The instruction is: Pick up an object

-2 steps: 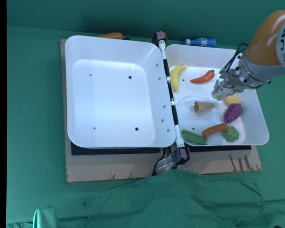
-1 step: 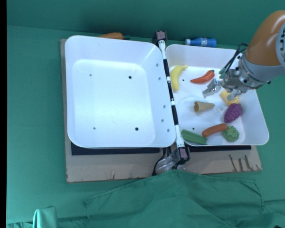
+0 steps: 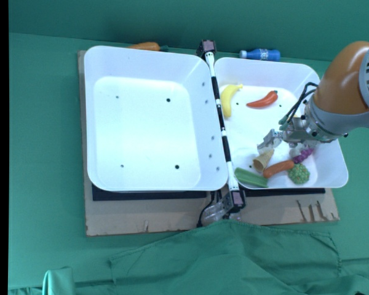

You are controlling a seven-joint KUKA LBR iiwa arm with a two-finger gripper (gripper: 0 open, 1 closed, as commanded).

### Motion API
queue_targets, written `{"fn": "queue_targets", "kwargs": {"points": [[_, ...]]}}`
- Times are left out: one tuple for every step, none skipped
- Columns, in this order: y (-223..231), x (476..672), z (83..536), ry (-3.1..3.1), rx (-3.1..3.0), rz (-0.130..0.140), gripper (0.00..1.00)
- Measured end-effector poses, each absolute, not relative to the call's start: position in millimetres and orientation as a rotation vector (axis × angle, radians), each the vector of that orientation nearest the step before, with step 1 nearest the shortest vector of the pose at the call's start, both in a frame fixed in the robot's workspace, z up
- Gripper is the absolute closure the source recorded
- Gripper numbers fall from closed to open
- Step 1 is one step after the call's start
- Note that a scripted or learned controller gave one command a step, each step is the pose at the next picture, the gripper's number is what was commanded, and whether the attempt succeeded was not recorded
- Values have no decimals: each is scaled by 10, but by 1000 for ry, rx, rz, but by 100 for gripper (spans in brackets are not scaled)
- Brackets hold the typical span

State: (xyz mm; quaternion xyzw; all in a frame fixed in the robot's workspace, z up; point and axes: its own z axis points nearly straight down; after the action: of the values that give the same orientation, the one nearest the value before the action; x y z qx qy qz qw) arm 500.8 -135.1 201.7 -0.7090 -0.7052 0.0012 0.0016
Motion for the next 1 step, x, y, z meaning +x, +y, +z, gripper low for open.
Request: {"fn": "queue_targets", "kwargs": {"points": [[-719,5120,2846,-2234,-2222,-15,0]]}}
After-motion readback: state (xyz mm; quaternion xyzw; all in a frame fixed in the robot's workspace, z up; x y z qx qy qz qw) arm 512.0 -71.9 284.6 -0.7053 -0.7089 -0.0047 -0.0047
